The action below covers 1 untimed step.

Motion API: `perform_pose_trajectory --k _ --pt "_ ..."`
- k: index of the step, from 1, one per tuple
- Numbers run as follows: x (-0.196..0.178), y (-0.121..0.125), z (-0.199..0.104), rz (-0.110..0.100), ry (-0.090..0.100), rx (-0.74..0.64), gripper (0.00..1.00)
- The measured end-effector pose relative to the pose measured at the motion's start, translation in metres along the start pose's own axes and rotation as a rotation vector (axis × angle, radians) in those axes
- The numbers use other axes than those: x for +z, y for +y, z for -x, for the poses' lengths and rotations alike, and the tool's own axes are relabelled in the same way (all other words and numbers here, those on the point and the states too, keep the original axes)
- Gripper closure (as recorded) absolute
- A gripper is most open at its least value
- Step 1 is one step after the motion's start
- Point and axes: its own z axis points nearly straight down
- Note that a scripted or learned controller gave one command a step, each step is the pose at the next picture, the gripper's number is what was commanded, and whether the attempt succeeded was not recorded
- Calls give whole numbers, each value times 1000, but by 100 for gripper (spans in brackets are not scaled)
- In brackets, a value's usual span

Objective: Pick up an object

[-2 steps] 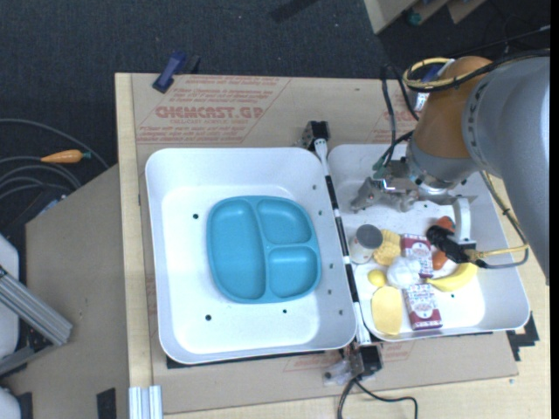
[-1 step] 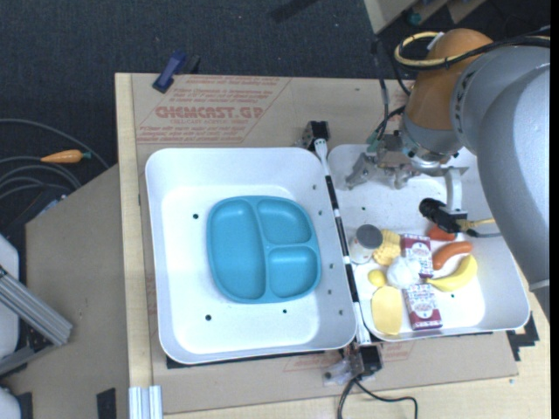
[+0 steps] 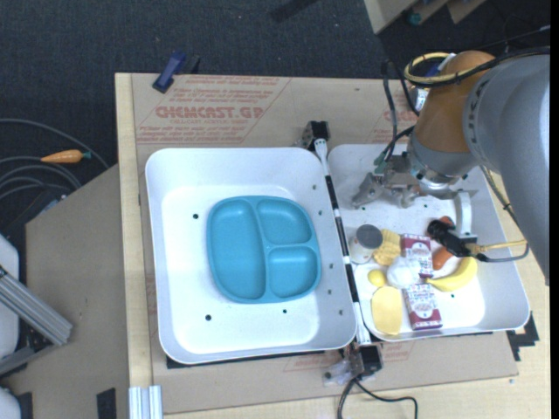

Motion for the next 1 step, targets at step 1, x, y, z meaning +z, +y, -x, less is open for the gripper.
perform_pose_trajectory --k 1 --pt "0 16 -6 4 -1 -1 0"
